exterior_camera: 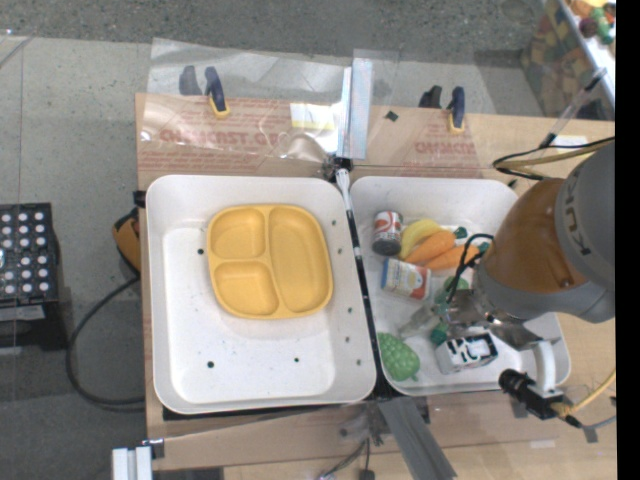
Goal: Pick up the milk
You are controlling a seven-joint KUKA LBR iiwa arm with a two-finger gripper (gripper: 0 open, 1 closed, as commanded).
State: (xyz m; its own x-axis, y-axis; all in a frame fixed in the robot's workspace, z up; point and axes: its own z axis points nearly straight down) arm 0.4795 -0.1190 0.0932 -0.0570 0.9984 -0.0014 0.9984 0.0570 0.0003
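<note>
Lying on its side in the right-hand shallow white bin: the small white milk carton with red and green print, roughly at the bin's centre-left, tipped over among the other toys rather than standing. Hovering low at about four o'clock from the carton, near but seemingly apart from it: the two-finger gripper, hung from the grey arm with its orange band. Cannot tell whether its fingers are apart or together; too cluttered and dark there. Probably poised for an approach, judging by the closeness.

Crowding the carton at twelve to one o'clock: a yellow plastic banana and an orange plastic carrot, both just beside it. At eleven o'clock, a small red-and-white can, close by. At six o'clock, near the bin's lower left corner, a green knobbly plastic vegetable. Likely the carrot and banana leave little room on the far side for a finger.

In the left-hand white bin, well apart at nine o'clock: a yellow three-compartment plastic tray. Clamped to the worktop beyond, clear plastic sheeting.
</note>
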